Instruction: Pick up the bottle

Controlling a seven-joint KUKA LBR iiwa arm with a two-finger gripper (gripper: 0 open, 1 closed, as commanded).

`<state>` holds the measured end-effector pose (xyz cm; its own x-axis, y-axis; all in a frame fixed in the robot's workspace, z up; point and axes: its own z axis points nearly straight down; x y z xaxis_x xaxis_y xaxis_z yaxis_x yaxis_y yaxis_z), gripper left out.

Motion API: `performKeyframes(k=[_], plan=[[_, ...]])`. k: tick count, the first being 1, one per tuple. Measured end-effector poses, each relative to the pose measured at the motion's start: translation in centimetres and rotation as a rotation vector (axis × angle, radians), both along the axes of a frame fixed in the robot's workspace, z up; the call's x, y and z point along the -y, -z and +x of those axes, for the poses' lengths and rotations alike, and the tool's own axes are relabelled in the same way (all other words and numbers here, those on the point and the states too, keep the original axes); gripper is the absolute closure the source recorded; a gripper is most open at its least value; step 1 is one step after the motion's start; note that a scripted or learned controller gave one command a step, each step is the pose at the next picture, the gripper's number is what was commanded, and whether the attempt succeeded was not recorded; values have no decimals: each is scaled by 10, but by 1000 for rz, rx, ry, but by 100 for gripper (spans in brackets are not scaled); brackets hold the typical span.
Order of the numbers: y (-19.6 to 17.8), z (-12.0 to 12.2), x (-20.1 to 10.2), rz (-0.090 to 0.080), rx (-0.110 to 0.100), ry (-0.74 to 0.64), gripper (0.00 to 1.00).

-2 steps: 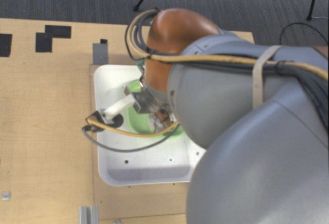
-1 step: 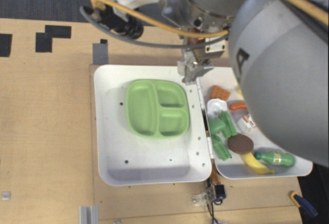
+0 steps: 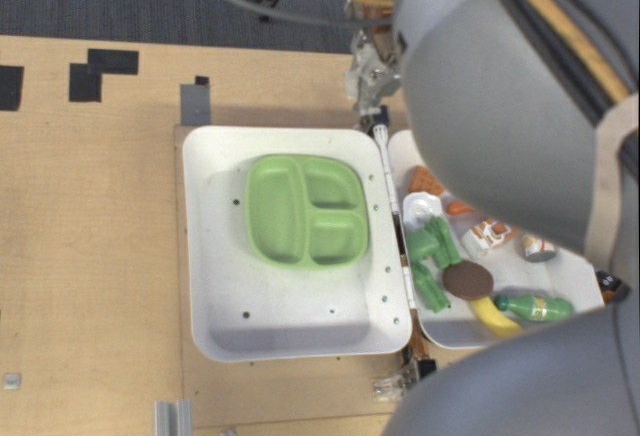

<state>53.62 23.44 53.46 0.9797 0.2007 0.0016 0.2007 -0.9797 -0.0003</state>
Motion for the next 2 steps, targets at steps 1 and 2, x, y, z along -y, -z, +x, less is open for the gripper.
performKeyframes(k=[1, 2], plan=[[0, -49, 0, -1, 0, -222, 100], [108, -50, 0, 0, 0, -95, 100]])
